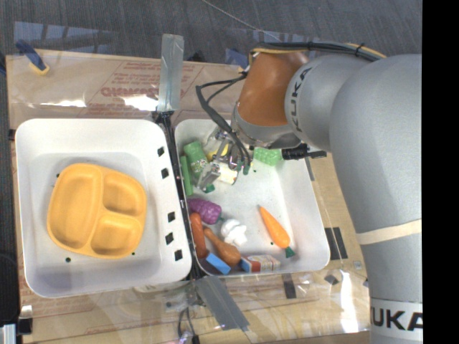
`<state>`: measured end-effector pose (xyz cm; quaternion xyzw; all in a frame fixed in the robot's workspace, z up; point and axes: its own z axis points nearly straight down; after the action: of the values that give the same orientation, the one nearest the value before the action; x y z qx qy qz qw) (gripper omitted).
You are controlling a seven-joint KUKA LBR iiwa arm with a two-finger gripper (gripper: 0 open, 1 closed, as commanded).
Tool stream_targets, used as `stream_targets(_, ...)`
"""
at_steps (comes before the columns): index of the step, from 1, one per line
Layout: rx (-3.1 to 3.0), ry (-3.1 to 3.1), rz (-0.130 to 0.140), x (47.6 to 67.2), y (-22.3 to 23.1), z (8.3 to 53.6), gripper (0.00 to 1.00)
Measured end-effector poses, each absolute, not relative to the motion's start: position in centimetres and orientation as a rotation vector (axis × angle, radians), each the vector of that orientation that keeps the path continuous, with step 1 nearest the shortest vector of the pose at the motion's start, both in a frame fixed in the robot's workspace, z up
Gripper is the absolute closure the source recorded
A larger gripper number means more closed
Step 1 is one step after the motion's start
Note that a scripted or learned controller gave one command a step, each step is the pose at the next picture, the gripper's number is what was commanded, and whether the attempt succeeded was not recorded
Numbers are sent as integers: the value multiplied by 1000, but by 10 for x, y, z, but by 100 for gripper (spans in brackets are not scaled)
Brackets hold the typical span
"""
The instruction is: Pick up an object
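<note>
Tabletop with two shallow white bins set side by side, seen from above at a slant. Left bin: held a single yellow divided tray lying flat near its middle, well apart from the working area. Right bin: carried the loose items among which the task's object was to be chosen. Along its left wall lay a green piece at the far end, then a purple item, and nearer still an orange-brown piece beside a small white item; a blue block rested at the near edge. An orange carrot lay apart toward the right, its tip pointing near. A light green block sat at the far side, just beside the wrist.

Arm, grey with an orange band, reached in from the right and hung over the far left part of the right bin, presumably to address the crowded items there. Gripper pointed down close to the green piece; whether the jaws stood wide or narrow could not be told, cables and fittings cluttering the view. Nothing was seen held between them, so the pick was judged not yet made.
</note>
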<state>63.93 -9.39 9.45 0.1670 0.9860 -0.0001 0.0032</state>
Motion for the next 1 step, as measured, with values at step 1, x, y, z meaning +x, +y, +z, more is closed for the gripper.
stream_targets(1,687,3065,-4,583,-174,93,0)
